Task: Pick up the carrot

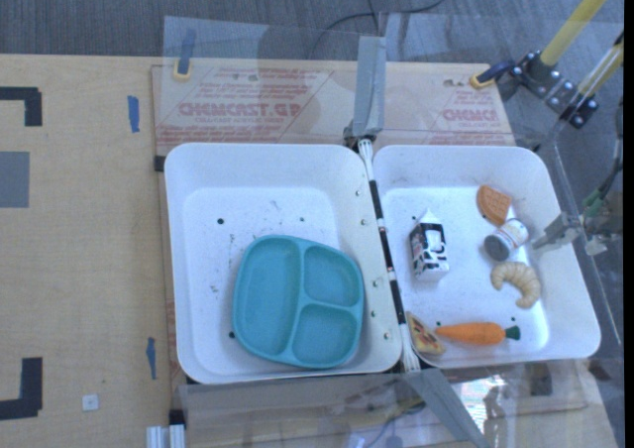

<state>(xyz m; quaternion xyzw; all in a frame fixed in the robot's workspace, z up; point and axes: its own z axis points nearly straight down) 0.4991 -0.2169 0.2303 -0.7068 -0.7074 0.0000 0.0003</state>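
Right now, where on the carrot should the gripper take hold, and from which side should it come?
Probably the orange middle of the carrot, from straight above. It lies flat, lengthwise across the right bin, green top pointing right, so the fingers should close across its narrow width. The pizza slice sits close by its left tip, so stay off that end.

At the right edge of the scene, the gripper [553, 234] is a small, slim piece of pale grey metal that narrows toward the left and turns darker and greenish farther right, too blurred to tell any screws or markings.
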